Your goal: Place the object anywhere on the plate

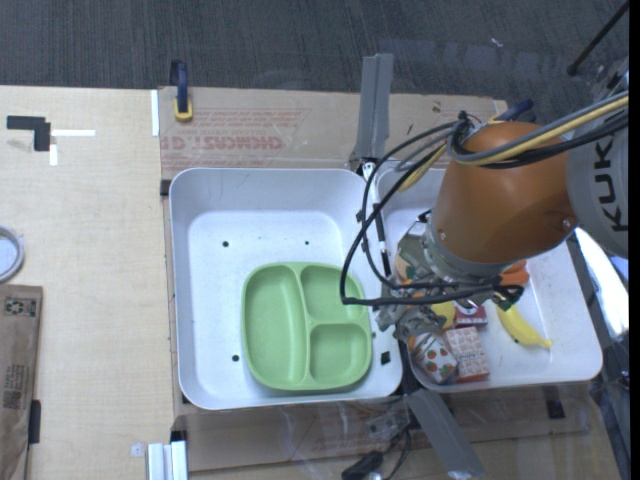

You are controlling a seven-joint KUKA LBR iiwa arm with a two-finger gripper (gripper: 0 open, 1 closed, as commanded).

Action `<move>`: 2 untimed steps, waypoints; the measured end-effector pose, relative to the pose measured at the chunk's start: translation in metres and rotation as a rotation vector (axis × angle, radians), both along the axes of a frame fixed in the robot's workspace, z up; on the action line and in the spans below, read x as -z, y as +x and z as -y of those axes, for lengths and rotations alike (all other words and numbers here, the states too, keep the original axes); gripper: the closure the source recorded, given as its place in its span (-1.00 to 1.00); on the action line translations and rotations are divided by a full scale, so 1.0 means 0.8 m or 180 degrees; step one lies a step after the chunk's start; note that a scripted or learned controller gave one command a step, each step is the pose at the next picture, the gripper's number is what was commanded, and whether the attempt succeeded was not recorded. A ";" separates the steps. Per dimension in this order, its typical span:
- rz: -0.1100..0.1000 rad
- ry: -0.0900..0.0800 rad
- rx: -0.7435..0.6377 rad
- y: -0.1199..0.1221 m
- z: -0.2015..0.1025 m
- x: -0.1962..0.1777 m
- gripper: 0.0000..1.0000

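A grey robot arm (600,183) reaches in from the right side of the camera view and bends downward. Its broad orange band (505,193) faces the camera, wrapping the arm just above the wrist. Black and yellow cables (400,168) loop from the arm's upper side round to the wrist. The hand (415,313) points straight down beneath the band, largely hidden by it

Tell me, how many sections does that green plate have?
3: the green plate in the left bin has one long section at its left, and two smaller ones at its right, one above the other.
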State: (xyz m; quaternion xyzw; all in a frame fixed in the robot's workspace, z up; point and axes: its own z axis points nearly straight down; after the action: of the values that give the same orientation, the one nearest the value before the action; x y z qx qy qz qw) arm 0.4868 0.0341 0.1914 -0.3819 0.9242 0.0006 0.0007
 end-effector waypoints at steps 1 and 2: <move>0.0000 0.0000 -0.0001 0.000 0.000 0.000 -1.00; 0.0010 0.0006 0.0013 0.002 0.000 -0.011 1.00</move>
State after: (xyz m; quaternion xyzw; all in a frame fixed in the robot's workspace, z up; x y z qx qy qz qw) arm 0.4886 0.0344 0.2006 -0.3800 0.9250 0.0008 0.0025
